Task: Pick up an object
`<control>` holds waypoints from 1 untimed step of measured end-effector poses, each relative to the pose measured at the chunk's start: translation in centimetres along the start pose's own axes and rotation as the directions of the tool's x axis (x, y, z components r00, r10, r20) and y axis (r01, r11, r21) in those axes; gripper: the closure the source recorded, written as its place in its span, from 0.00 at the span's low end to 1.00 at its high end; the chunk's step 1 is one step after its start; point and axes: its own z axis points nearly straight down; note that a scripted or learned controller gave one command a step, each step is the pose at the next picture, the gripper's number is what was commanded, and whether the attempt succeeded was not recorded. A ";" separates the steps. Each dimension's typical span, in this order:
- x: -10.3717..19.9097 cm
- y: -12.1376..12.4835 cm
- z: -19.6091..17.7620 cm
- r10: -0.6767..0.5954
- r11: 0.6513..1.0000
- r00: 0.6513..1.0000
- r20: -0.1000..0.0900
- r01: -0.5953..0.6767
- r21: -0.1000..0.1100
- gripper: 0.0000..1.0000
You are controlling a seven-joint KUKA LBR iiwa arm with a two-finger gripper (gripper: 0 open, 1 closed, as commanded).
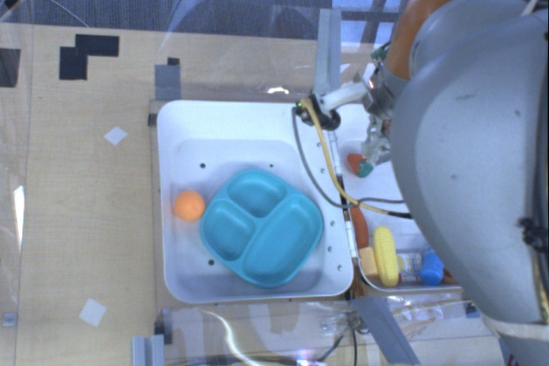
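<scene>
The grey arm (480, 167) bulks nearest the lens, hiding most of the right bin (403, 280). From my seat I see the gripper (371, 157) hanging over that bin's far-left part, a small red and teal object (359, 165) right at its tip. Whether that object is held, I cannot tell. The yellow corn (386, 255) lies nearer, long axis running near-to-far.

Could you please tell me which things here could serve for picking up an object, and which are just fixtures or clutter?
Could be picked:
small orange ball
blue three-compartment plastic plate
yellow toy corn cob
small red and teal piece under the gripper

Just there:
left white bin
yellow cable
black tape marks
</scene>
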 end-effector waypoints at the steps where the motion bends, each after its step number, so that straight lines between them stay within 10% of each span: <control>1: 0.0 0.0 0.0 0.000 1.000 1.000 0.000 0.000 0.000 0.00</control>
